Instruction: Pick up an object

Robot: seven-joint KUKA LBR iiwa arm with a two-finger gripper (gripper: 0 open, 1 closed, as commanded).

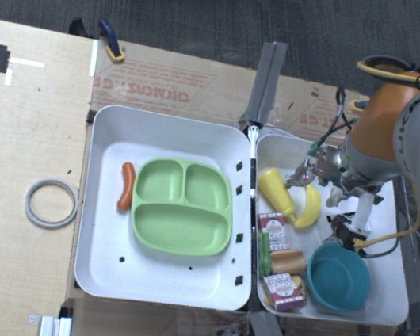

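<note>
A: What sits in the left bin [98, 208]?

B: A green divided plate [183, 207] lies in the middle of it, and an orange sausage-shaped toy [126, 186] lies just beside the plate's left edge, lengthwise along it.

A: And the right bin [387, 303]?

B: It is crowded. A yellow bottle [276, 191] lies tilted near the divider, with a banana [310, 208] just to its right, touching or nearly so. Below them are a small printed packet [272, 231], a brown bread roll or hot dog [288, 261], and another red-and-white packet [284, 291] at the near edge. A teal bowl [339, 278] stands upright in the near right part of the bin.

A: Where is the arm [418, 127]?

B: It reaches in from the right, orange band above the wrist, and the gripper [322, 181] hangs over the far part of the right bin, just above the banana and the bottle.

A: Is it gripping anything?

B: Nothing is seen between its fingers; whether they stand apart or together I cannot tell.

A: Anything outside the bins?

B: A grey ring [52, 202] lies on the bench [23, 130] well left of the left bin.
</note>
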